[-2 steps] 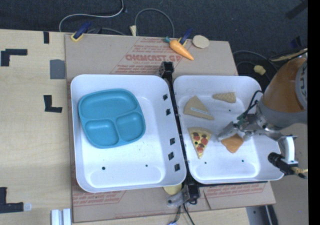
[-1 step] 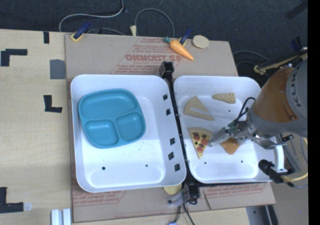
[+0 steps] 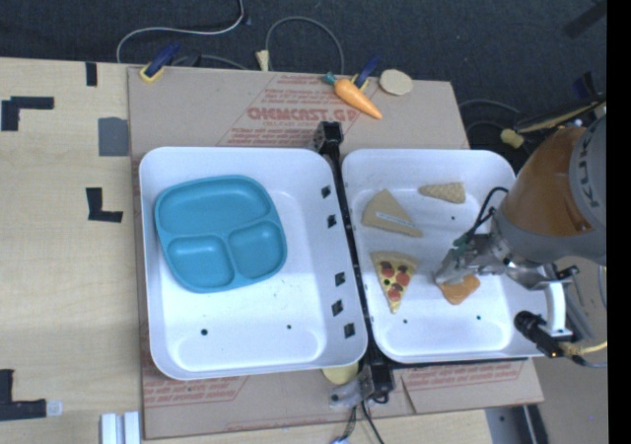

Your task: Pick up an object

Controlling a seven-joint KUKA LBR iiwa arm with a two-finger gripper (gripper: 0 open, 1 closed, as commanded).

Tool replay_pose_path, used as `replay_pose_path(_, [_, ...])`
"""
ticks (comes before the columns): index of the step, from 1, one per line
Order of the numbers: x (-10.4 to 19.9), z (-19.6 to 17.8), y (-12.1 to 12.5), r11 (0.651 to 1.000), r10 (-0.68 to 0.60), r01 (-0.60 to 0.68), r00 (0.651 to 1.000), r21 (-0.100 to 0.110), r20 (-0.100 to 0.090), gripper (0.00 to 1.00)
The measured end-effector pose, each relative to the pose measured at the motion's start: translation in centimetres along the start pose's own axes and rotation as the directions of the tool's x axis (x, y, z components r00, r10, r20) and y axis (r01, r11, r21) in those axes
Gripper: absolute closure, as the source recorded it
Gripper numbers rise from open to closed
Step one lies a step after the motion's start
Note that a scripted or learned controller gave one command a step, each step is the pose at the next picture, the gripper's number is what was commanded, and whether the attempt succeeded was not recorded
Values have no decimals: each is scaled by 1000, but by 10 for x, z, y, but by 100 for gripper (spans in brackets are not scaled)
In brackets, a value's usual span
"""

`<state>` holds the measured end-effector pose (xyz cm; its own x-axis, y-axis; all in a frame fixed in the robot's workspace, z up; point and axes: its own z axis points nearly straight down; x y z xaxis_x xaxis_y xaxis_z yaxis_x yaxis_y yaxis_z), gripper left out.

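I have the gripper (image 3: 461, 268) down in the right bin (image 3: 493, 168), sitting right on top of a small orange piece of toy food (image 3: 459, 288) that pokes out just below it. Whether that piece is actually between the fingers I cannot tell from up here, and I cannot tell either how the gripper is set, since the wrist hides it (the slanted camera does me no favours).

My main worry is a lift that comes up with nothing: if the contact is only on the top or edge of the piece, it will slide or flip out as the arm rises. The piece looks flat and low, so a grip could also scrape the bin floor instead of closing around it.

The pizza slice (image 3: 393, 279) lies near, to the gripper's left, and the pale wedge (image 3: 390, 212) sits up and to the left; a sideways nudge could push the orange piece towards them. The small cracker-like triangle (image 3: 444, 192) above is far enough off to stay undisturbed, I judge.
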<state>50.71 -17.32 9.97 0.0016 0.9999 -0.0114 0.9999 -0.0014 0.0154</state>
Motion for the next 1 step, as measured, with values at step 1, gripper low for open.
replay_pose_path(1, [1,-42,-14,1000,-1,1,1000,15,-12,100])
